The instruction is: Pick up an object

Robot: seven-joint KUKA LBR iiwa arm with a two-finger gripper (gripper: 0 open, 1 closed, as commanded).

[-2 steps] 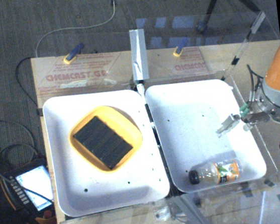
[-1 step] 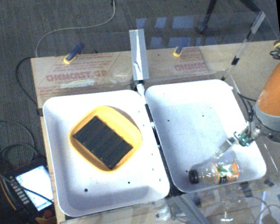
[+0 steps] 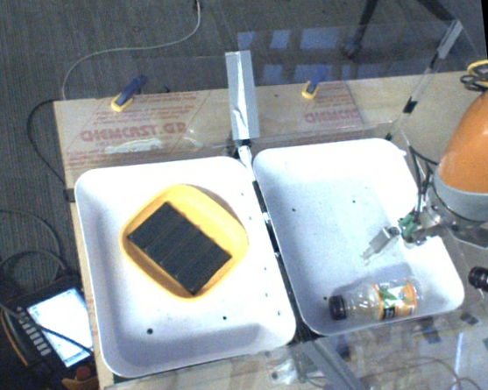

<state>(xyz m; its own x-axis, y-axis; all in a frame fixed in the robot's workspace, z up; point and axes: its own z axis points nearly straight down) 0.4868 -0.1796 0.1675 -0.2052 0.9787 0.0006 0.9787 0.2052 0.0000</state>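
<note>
Starting at your left: the left shallow white plastic bin (image 3: 120,337) holds a yellow rounded-square dish w/ a dark ribbed rectangular panel on top (image 3: 184,240), sitting a bit left of the bin's centre and turned at an angle. A grey metal post (image 3: 241,97) stands upright at the back, right where the two bins meet.

Moving right, the right shallow white plastic bin (image 3: 331,188) has one item in it: a clear plastic bottle w/ a black cap and orange label (image 3: 376,301), lying on its side along the near wall, cap pointing left. That's your pick candidate.

Further right, the two-finger gripper (image 3: 380,242) pokes into the bin from the right edge, low over the floor, above and just beyond the bottle in the view but apart from it; nothing sits between the tips. You can't tell how far apart the tips are, too small and blurred. Behind it the grey arm w/ orange band (image 3: 478,156) fills the right edge
</note>
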